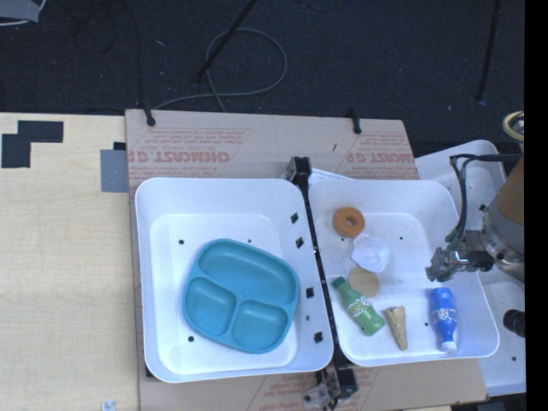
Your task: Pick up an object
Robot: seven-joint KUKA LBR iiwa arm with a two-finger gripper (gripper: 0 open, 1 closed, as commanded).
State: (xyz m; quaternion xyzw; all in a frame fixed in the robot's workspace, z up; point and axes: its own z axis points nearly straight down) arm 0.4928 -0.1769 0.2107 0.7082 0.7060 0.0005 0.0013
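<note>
The right bin [402,204] holds several small objects: a brown doughnut [348,222], a white crumpled piece [371,253], a tan round piece [364,282], a green bottle [359,306], a tan cone [397,326] and a blue bottle [443,317]. My gripper [442,265] hangs at the bin's right side, just above the blue bottle, reaching in from the right. Nothing shows between its tips.
The left bin [163,212] holds a blue divided tray [241,294]. A black divider [310,255] runs between the bins. Cardboard [257,148] lies under both. Cables hang by the arm at the right edge.
</note>
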